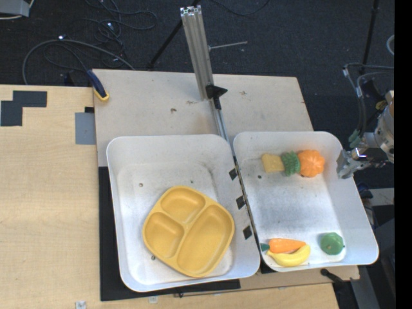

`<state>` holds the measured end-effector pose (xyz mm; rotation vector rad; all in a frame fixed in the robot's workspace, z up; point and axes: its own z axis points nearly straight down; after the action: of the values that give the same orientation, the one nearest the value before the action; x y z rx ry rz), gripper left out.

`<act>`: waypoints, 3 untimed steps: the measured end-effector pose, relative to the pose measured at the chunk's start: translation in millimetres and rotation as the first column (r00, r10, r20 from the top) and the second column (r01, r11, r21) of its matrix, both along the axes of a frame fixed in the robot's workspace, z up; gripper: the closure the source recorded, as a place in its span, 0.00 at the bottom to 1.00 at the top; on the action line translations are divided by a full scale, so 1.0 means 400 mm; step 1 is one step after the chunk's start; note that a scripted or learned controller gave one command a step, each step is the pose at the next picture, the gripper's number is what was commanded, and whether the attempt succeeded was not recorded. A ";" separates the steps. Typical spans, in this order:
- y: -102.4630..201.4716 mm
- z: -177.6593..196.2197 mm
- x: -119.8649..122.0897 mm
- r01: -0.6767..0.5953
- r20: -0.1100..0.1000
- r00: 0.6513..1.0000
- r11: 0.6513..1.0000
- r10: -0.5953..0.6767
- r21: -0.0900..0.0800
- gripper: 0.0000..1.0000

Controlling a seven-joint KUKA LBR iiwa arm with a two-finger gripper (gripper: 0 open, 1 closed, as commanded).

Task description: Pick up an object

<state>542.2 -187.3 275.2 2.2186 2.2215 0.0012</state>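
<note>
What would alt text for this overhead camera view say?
Two shallow white bins sit side by side: the left bin holds a yellow divided plate, the right bin toy food, including an orange, a banana and a green fruit. The robot's tool sits at the right bin's far right edge.

A pale wooden desk (45, 192) is carrying two shallow white bins side by side, the left bin (122, 172) and the right bin (351, 211). An upright aluminium post (198, 50) is standing behind them, near their shared edge. Black cables (71, 40) are lying on the dark floor (290, 31) beyond. A yellow-tipped blue tool handle (98, 87) is resting at the board's far left corner.
</note>
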 end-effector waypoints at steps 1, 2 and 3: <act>0.116 -0.035 0.000 -0.003 -0.005 1.000 1.000 0.003 0.003 1.00; 0.225 -0.048 0.032 -0.002 -0.006 1.000 1.000 0.002 0.002 1.00; 0.330 -0.063 0.040 -0.003 -0.006 1.000 1.000 0.003 0.003 1.00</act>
<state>558.1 -55.4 250.0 2.2196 2.2287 -0.0024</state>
